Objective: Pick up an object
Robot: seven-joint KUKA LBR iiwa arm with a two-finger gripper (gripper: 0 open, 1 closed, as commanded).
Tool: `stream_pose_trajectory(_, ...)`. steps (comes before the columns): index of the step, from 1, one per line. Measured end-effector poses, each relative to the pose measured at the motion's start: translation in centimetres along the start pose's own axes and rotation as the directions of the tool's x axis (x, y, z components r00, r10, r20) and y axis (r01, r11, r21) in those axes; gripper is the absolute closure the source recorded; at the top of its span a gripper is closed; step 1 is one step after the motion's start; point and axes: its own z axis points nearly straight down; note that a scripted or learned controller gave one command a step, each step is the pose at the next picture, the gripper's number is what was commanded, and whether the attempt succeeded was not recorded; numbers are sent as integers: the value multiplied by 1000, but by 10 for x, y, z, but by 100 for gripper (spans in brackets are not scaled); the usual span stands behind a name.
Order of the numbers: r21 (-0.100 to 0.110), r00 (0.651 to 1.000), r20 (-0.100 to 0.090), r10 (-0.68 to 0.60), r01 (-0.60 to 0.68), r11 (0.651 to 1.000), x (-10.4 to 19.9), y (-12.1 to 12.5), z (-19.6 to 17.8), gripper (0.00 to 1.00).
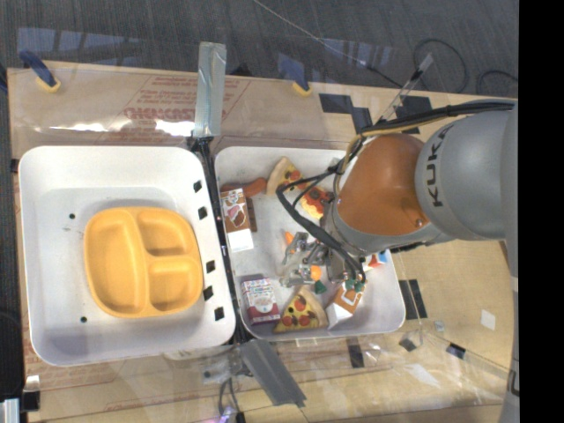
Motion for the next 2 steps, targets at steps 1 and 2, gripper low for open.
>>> stream_pose_trajectory(1, 0, 1000, 0, 0, 0, 1000, 0, 0, 0, 0)
stream_pose_trajectory(2, 0, 1000, 3, -7, 7, 1000, -2, 1, -10, 100)
